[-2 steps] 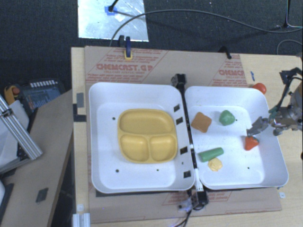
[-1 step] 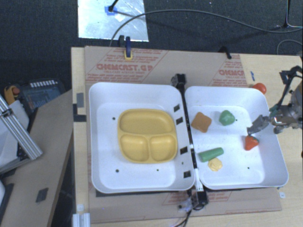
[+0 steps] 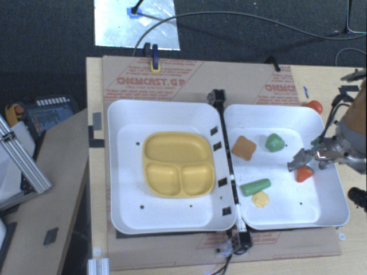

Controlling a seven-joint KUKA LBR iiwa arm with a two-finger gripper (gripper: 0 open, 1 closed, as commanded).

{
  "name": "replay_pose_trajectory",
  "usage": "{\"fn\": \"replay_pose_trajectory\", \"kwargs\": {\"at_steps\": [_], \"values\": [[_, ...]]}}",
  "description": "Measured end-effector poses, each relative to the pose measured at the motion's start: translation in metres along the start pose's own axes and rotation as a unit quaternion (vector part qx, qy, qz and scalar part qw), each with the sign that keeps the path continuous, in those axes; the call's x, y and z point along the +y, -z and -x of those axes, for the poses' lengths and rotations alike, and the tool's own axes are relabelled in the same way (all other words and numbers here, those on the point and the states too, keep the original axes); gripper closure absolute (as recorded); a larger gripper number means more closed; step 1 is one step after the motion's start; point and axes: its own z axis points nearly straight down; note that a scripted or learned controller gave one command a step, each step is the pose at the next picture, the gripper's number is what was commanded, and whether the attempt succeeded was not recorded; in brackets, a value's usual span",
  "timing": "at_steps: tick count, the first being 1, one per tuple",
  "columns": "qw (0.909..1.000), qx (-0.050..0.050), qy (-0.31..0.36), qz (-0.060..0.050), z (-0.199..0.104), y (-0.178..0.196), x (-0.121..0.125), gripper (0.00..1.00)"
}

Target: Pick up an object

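Observation:
The right bin [image 3: 327, 211] holds several small items: an orange-brown block [image 3: 244, 148], a round green piece [image 3: 274, 142], a green cylinder [image 3: 255, 186], a small yellow piece [image 3: 260, 199] and a red piece [image 3: 304, 175]. My gripper [image 3: 299, 161] reaches in from the right and hangs low over the bin's right part. It sits just above and left of the red piece, close to it or touching it. The gripper's body partly covers the red piece's top.
A yellow divided plate [image 3: 178, 164] lies in the left bin [image 3: 123, 211]. An orange-red object [image 3: 313, 105] sits outside the right bin's far corner. A black divider [image 3: 225, 159] runs between the bins. Cables cross the dark floor behind the bench.

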Motion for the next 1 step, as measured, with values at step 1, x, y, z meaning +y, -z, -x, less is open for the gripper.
{"fn": "replay_pose_trajectory", "kwargs": {"at_steps": [1], "values": [[1.0,0.0,0.0,0.0,-0.0104,-0.0493,-0.0023,0.0]]}}
